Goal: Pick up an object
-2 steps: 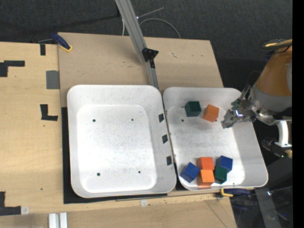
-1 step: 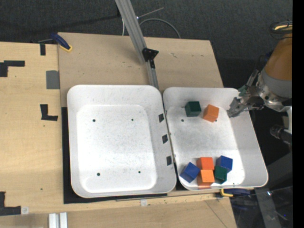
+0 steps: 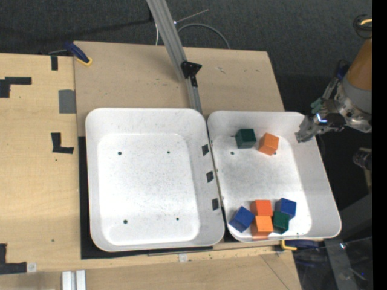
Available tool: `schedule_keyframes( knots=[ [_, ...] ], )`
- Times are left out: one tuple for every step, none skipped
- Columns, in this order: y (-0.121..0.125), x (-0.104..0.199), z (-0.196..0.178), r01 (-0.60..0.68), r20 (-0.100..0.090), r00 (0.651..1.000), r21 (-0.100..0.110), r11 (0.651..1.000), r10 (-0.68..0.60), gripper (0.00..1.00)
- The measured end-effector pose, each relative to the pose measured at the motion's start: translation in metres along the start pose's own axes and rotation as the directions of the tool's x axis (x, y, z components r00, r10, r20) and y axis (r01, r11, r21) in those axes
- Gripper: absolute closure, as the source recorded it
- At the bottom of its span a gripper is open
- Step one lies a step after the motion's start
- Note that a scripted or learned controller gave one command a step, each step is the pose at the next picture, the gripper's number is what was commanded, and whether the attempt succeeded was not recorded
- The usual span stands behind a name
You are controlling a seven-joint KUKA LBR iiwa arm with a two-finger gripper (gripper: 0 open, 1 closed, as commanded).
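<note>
The right bin [image 3: 305,168] holds several small blocks. A dark green block [image 3: 245,138] and an orange block [image 3: 268,144] lie side by side near its far end. At its near end sits a cluster: a blue block [image 3: 242,218], two orange blocks [image 3: 262,207] [image 3: 263,224], a second blue block [image 3: 286,207] and a green block [image 3: 280,222]. My gripper [image 3: 309,130] hangs at the bin's far right rim, to the right of the orange block and apart from it. I see nothing between its fingers.
The left bin [image 3: 145,180] lies beside the right one. A slanted metal pole [image 3: 172,38] crosses the bench behind the bins. A small clamp [image 3: 78,53] sits at the bench's far left corner.
</note>
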State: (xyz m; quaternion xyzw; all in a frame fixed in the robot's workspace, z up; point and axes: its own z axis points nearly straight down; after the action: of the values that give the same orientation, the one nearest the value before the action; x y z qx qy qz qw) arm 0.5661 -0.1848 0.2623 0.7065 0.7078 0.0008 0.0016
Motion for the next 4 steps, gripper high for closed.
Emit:
schedule_keyframes(
  knots=[
    [0.005, 0.051, 0.015, 0.004, -0.002, 1.000, 0.005, 1.000, -0.004, 1.00],
    [0.012, 0.096, 0.013, 0.004, -0.002, 1.000, 0.004, 1.000, -0.004, 1.00],
    [0.017, 0.152, 0.028, 0.005, -0.002, 1.000, 0.006, 1.000, -0.005, 1.00],
    [0.031, 0.206, 0.039, 0.005, -0.002, 1.000, 0.005, 1.000, -0.005, 1.00]
  ],
)
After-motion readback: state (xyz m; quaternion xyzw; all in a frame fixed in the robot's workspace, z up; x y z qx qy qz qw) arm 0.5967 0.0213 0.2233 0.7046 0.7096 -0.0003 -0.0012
